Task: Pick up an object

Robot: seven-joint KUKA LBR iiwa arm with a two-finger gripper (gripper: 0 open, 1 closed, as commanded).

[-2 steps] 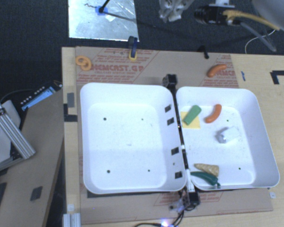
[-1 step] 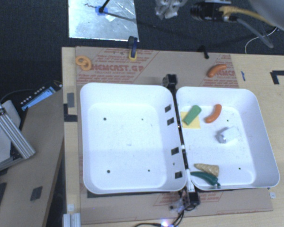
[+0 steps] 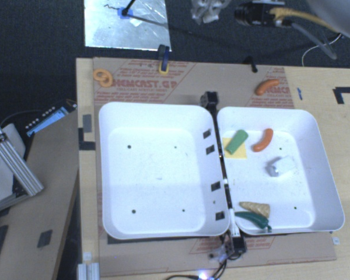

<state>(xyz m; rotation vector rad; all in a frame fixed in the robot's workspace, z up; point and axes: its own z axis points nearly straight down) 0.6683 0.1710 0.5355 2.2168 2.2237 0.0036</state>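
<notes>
A robot lab: white bins (image 3: 157, 112) on a cardboard-covered bench (image 3: 221, 74), cables around.

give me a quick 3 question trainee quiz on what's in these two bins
1. True or false: the green block lies in the right bin.
2. Which lies nearest the right bin's front edge? A) orange sausage B) clear wrapper C) green tool
3. Fill in: the green block rests partly on a ___ card.

Key: 1 true; 2 C; 3 yellow. The gripper hangs above the bench, beyond the bins.
</notes>
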